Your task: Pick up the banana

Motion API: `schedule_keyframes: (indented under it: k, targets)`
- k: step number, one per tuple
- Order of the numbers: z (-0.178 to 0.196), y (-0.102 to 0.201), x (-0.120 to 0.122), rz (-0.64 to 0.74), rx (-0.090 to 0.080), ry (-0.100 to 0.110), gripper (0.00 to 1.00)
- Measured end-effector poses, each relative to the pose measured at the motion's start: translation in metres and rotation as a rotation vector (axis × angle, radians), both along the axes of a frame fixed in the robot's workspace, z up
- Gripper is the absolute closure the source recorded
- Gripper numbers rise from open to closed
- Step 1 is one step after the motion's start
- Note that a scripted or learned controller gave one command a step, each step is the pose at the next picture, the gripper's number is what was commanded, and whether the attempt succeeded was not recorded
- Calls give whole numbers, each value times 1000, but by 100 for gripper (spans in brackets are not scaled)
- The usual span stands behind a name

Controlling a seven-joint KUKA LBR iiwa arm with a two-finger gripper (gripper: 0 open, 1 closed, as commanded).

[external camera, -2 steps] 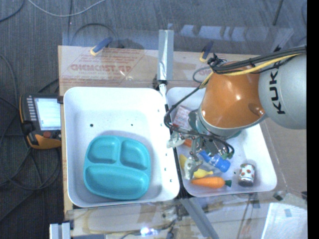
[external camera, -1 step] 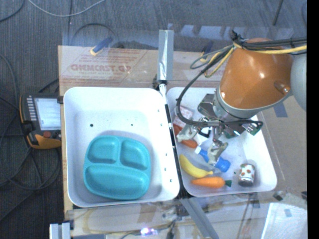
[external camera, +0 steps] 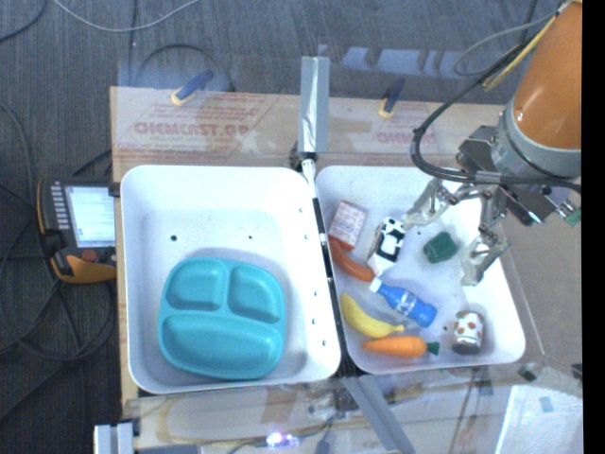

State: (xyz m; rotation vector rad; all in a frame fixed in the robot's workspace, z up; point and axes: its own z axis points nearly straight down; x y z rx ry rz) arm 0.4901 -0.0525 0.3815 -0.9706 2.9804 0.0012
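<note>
Gripper (external camera: pixel 452 233) over right bin (external camera: pixel 513 343), fingers spread wide, grasping nothing, green block (external camera: pixel 440 247) lying between and below the fingertips. Banana (external camera: pixel 367 319) flat on floor of right bin, near its left wall, well apart from gripper. Just beside banana: blue bottle (external camera: pixel 406 303) to its right, carrot (external camera: pixel 397 346) in front, a second orange piece (external camera: pixel 351 263), perhaps another carrot, behind. Also in right bin: small pale carton (external camera: pixel 347 222), black-and-white toy (external camera: pixel 388 239), spotted cup-like object (external camera: pixel 467 330). In left bin (external camera: pixel 142 197), teal divided tray (external camera: pixel 223 318).
</note>
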Motion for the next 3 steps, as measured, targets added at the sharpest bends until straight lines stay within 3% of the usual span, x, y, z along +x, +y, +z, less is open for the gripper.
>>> schedule_keyframes:
  k: [1, 2, 3]
  targets:
    - [-107, 62, 18, 42, 1, 5, 0]
    - [-198, 72, 0, -84, -1, 8, 0]
    - [-234, 113, 18, 129, -21, -15, 0]
